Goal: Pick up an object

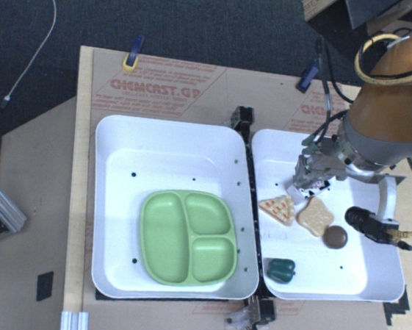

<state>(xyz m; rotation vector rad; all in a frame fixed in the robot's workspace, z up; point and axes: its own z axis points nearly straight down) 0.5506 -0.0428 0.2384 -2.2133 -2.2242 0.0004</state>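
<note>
Toast slice [315, 217], the likeliest thing to pick, lies flat in the right bin [377, 287], just below the tool [306, 181] and touching or nearly touching a waffle-patterned wedge [278, 209] on its left. Judged from its look, it is a light, stiff toy piece with a smooth crust; being thin and flat on the floor of the bin, it is probably best pinched across its narrow width, edge to edge, since a grip from above has little to bite on. Tool state: low over the rear of the bin, above the two bread pieces, with nothing seen between its tips; whether it is open or closed cannot be told. Other contents of the right bin: a brown round piece [335, 237] just beside the toast, a dark green pepper-like piece [280, 269] near the front wall. Left bin [120, 143]: one green divided plate [187, 236] with three compartments, each bare. Both bins rest on the bench [86, 110].
</note>
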